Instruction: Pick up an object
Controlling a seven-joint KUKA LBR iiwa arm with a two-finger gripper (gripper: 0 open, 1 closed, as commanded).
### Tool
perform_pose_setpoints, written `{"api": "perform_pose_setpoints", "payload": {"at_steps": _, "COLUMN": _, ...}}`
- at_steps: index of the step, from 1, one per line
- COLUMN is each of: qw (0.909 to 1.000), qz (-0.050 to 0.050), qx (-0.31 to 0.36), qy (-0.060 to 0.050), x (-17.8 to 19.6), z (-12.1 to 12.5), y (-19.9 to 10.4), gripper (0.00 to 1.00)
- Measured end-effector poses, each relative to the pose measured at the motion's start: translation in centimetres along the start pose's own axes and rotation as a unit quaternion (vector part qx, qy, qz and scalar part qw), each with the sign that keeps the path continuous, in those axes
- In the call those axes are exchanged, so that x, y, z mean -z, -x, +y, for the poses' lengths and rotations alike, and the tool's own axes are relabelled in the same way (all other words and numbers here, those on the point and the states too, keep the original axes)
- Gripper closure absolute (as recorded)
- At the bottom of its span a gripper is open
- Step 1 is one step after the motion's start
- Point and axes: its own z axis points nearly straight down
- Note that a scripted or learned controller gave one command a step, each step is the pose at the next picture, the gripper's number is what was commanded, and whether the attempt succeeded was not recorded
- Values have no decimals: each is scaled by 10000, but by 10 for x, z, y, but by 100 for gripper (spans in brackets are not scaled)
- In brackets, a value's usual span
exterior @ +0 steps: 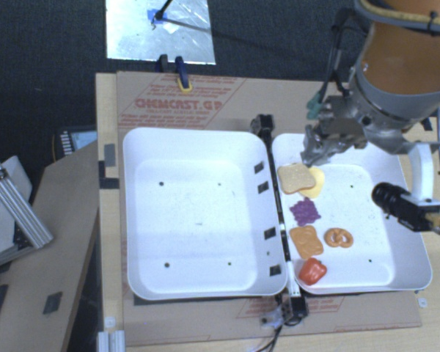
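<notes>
The gripper [313,155] hangs over the upper left part of the right bin [396,266], close to the divider between the two bins; its fingers are dark and partly lost against the arm body, so I cannot tell how far they are open, and nothing is seen between them. Directly under and slightly left of the gripper lies a toast slice [296,179], tan in colour, lying flat; it covers partly a pale yellow piece [317,185] which shows at its right side. The gripper tip appears just above the upper edge of the toast slice, but whether it touches is not clear. Below the toast slice, along the left wall of the right bin, there is a column of small things: a purple piece [305,211], then an orange piece [306,240], then a red pepper [312,271] near the lower left corner; a small pretzel [339,237] lies just beside the orange piece, on its right. All these are well below the gripper. The left bin [143,196] stands beside, on a cardboard sheet [180,103].
</notes>
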Motion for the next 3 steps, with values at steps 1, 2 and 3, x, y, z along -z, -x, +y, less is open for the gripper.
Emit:
{"api": "perform_pose_setpoints", "payload": {"at_steps": 1, "qw": 9999, "qz": -11, "qx": -89, "qy": 47, "x": 99, "z": 0, "y": 26, "gripper": 100}}
{"api": "perform_pose_setpoints", "payload": {"at_steps": 2, "qw": 10000, "qz": -23, "qx": -45, "qy": -76, "x": -49, "z": 0, "y": -31, "gripper": 100}}
{"api": "perform_pose_setpoints", "payload": {"at_steps": 3, "qw": 9999, "qz": -20, "qx": -111, "qy": 19, "x": 9, "z": 0, "y": 28, "gripper": 100}}
